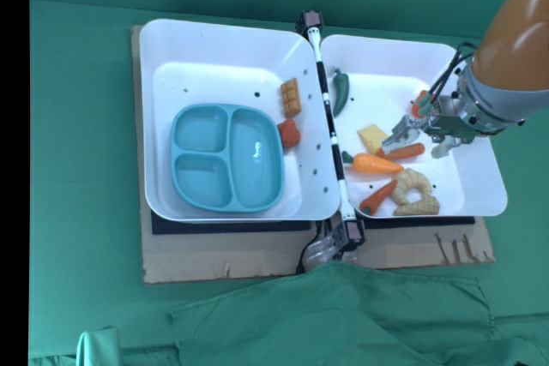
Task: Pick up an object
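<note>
- Reaching in over the right bin (480, 200), the gripper (400, 137) hangs low above the food items; the arm (515, 39) behind it shows its orange band.
- Finger state: cannot be told, as the tips merge with the items beneath them. No item is visibly held.
- Just below the fingertips: a small orange carrot (408, 152), lying nearly level, touching or almost touching the tips.
- Just beside the fingertips, toward the divider: a yellow cheese wedge (372, 138).
- Below that: a larger carrot (374, 165) with a green top, then a third carrot (377, 198), tilted, and a tan croissant (416, 193) near the bin's front wall.
- Well apart from the fingers, against the divider: a dark green pepper (340, 88).
- Left bin (159, 47): a blue divided plate (226, 157), an orange waffle piece (291, 97) and a red piece (289, 133) just beside the plate.
- Markings: no legible brand, label or writing on any item.
</note>
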`<state>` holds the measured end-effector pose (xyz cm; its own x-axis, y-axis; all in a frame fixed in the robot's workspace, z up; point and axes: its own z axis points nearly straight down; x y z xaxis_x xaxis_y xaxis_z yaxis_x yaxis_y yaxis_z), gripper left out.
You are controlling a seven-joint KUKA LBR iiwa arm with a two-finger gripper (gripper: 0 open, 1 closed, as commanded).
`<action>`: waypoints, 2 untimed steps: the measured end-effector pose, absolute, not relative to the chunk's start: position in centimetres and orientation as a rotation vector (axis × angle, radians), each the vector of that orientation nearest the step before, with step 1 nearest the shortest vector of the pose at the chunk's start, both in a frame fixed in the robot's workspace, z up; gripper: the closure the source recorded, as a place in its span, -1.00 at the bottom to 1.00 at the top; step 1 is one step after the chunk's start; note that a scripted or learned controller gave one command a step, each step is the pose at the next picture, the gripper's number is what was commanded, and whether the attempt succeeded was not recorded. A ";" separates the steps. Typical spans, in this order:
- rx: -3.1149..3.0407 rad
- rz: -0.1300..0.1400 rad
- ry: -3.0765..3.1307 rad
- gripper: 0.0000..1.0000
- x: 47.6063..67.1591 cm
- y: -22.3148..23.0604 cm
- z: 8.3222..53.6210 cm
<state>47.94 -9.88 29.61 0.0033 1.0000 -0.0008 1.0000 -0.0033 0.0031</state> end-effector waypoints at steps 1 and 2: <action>2.223 0.003 2.216 -1.00 47.9 -9.9 29.6; 2.228 -0.003 2.218 -1.00 47.9 -9.9 25.5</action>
